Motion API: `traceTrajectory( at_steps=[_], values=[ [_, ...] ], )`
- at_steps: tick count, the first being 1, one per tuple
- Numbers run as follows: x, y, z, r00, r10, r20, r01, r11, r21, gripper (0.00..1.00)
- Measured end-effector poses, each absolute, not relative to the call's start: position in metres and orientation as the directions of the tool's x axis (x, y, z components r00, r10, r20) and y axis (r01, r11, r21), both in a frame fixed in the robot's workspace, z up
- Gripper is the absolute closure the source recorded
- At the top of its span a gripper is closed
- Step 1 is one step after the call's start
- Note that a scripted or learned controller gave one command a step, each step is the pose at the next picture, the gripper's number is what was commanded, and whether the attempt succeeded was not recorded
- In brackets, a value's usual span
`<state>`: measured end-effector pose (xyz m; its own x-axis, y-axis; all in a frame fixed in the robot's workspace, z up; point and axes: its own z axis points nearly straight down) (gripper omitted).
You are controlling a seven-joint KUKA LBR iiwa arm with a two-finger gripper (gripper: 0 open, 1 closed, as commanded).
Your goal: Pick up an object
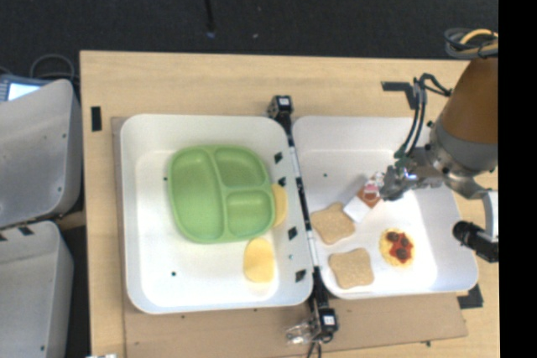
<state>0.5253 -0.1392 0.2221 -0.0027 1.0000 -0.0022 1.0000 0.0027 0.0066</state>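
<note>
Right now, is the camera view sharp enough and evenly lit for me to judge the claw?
Camera view: light is even and soft, with no hard glare on the white bins; the whole picture is slightly soft, so the claw and the small red and white object by it blur together; the toast slices read clearly.

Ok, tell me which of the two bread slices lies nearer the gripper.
The upper bread slice, beside the divider between the bins, lies nearer the gripper. The lower bread slice sits further down, towards the bin's front edge.
</note>
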Motion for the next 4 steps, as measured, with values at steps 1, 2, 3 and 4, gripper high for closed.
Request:
traceTrajectory(
  at_steps=[1, 2, 3, 4],
  values=[
    [0.528, -0.082, 0.219, -0.007, 1.0, 0.001, 1.0, 0.007, 0.001, 1.0],
    [0.546, -0.034, 0.228, -0.007, 1.0, 0.001, 1.0, 0.007, 0.003, 1.0],
    [0.55, 0.012, 0.223, -0.006, 1.0, 0.0, 1.0, 0.006, 0.001, 1.0],
    [0.553, 0.063, 0.22, -0.008, 1.0, 0.002, 1.0, 0.008, 0.0, 1.0]
  ],
)
